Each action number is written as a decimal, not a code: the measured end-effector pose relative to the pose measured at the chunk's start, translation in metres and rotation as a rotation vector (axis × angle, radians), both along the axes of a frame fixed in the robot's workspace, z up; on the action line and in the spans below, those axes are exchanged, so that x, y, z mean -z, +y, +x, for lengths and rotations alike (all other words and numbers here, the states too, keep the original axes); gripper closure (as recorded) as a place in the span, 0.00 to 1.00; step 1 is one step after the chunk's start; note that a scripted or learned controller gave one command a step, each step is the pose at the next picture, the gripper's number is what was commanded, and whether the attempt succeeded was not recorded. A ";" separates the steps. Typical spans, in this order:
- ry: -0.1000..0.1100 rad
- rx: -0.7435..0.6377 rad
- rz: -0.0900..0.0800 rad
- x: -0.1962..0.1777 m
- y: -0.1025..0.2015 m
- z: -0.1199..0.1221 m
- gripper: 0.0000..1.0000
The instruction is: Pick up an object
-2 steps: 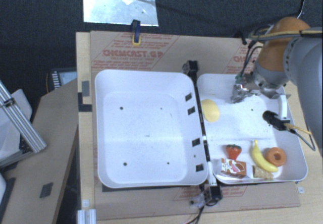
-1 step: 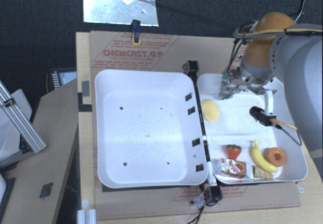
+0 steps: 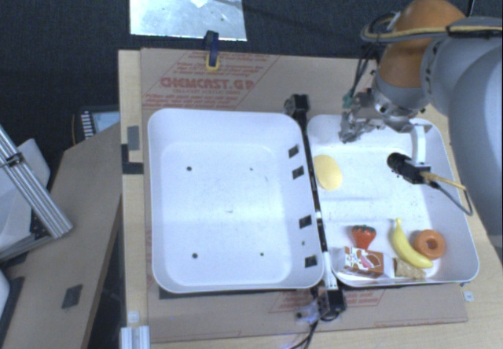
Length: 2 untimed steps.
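**A:** Where's the gripper (image 3: 351, 131)?

**B:** Over the far edge of the right-hand shallow white plastic bin (image 3: 369, 194), twd its far left corner. The grey arm (image 3: 468, 64) w/ the orange band (image 3: 416, 33) comes in from the right.

**A:** Open, clamped, holding sth?

**B:** Can't tell. It's too dark & small from this angle to say either way.

**A:** OK. Objs?

**B:** All in the right-hand bin. Closest to the gripper is a pale yellow flat oval piece (image 3: 328, 172), just beside the bin's left wall, approx. midway along it and apart from the gripper. Its long axis runs far-to-near, w/ the near end tilted a bit to the right.

**A:** And the rest?

**B:** Bunched along the near edge. A yellow curved plastic banana (image 3: 410, 245) lies flat, right of centre. Its long axis runs far-to-near, w/ one tip pointing at the far edge and the other end swinging twd the near right corner. The hollow of the curve faces right, and an orange round ring-shaped piece (image 3: 430, 244) sits just beside it there.

**A:** Left of the banana?

**B:** A small red strawberry (image 3: 363, 236), then a red-and-white flat packet (image 3: 363, 262) right up against it on the near side, in the near left corner. A tan biscuit-like bit (image 3: 407, 268) lies by the banana's near end, at the near edge. Too small to say what it is.

**A:** Other bin?

**B:** The left-hand shallow white bin (image 3: 228, 206) sits alongside, walls meeting.
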<state>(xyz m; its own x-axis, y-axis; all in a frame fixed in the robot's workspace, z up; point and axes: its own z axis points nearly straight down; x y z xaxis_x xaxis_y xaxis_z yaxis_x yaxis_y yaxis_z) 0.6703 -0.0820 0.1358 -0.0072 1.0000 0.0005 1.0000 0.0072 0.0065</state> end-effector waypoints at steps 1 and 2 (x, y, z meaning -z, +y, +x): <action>0.010 0.007 0.000 0.054 -0.012 -0.034 1.00; -0.001 -0.001 0.001 -0.055 0.042 -0.060 1.00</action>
